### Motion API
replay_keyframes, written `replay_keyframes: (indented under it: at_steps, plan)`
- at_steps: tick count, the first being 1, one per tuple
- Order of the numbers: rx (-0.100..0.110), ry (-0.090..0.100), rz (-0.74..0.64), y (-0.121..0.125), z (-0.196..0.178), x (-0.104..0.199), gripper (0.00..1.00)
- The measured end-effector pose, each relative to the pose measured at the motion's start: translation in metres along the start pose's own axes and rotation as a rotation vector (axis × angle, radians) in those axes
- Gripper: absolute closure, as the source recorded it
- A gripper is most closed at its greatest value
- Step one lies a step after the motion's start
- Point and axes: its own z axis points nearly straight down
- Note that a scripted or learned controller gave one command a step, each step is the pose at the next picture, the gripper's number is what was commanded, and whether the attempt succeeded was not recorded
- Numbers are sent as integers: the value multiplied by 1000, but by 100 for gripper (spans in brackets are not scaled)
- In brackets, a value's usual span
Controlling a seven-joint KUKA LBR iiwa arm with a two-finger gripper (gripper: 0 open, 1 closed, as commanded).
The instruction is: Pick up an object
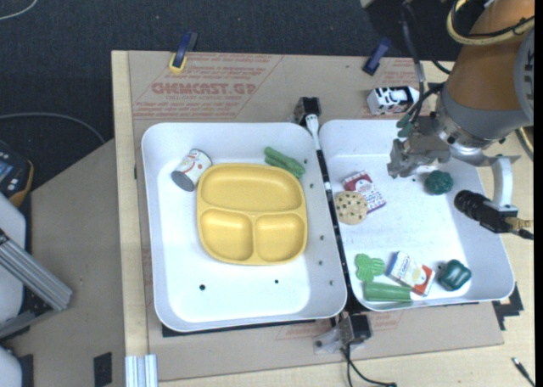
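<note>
My gripper (405,159) hangs over the far part of the right bin (424,232), with the grey arm and orange band reaching in from the right. A dark green round object (439,182) lies just to its right. To its lower left lie a red and white packet (363,188) and a cookie (349,206). Along the bin's near edge are a green toy vegetable (369,267), a green stick (387,292), a small colourful box (409,271) and a dark green piece (454,275). I see nothing held by the gripper.
The left bin (170,232) holds a yellow divided plate (251,211), a small tipped can (191,169) and a green pod (284,160). A black and white item (392,98) sits on the bench beyond the right bin. A black part (478,207) juts over that bin's right side.
</note>
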Motion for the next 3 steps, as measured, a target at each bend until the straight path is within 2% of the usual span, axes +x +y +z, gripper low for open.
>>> replay_keyframes:
  at_steps: [1, 2, 3]
  plan:
    - [1, -1, 3, 1, 1, -6, 100]
    - [9, 2, 4, -11, 13, 0, 100]
    - [1, -1, 3, 2, 6, -11, 100]
